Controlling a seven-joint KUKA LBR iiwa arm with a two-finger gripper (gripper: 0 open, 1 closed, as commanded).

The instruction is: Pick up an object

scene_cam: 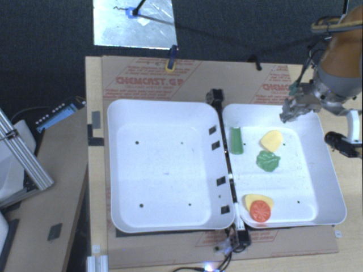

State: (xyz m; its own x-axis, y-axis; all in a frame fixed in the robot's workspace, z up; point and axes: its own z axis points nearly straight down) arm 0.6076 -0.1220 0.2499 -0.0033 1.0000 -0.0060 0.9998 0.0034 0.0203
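Observation:
The right bin [317, 169] holds a green stick [236, 140] near its left wall, a yellow piece [271, 140], a green leafy piece [267, 161] just below it, and a red round piece lying on a yellow slice [260, 208] at the front left corner. My gripper [290, 113] hangs over the bin's far edge, up and to the right of the yellow piece, apart from every object. Nothing shows between its tips.
The left bin [164, 163] lies beside the right one, with black clips [218, 146] along the shared divider. A shiny metal sheet [134, 15] sits at the back left. The arm's grey body [340, 67] fills the upper right.

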